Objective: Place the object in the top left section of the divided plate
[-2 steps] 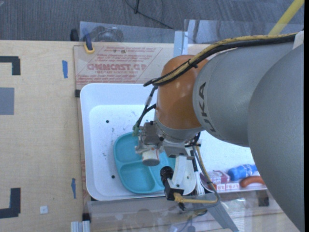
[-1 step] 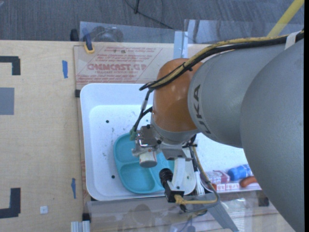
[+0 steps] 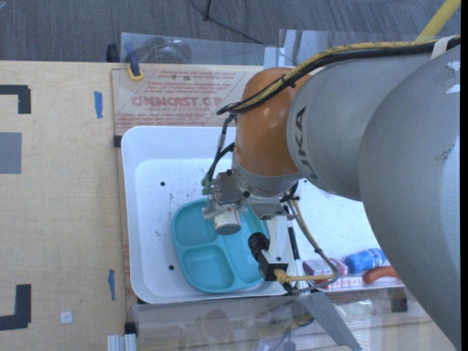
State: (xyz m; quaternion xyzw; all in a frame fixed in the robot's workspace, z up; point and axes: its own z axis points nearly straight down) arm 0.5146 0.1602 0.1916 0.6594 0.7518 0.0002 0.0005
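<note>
Pale wooden desk (image 3: 58, 196) carries a white bin (image 3: 146, 196) holding the blue divided plate (image 3: 201, 258). Above the plate's upper sections hangs the arm's wrist (image 3: 241, 189), hiding the jaws; their state and the object cannot be told.

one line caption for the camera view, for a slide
KUKA arm reaches over the blue divided plate in the left white bin, wrist low above the plate's upper sections.

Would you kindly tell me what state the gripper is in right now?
Gripper: cannot be told; it hangs over the blue divided plate in the white bin, with the wrist hiding it from above.
</note>
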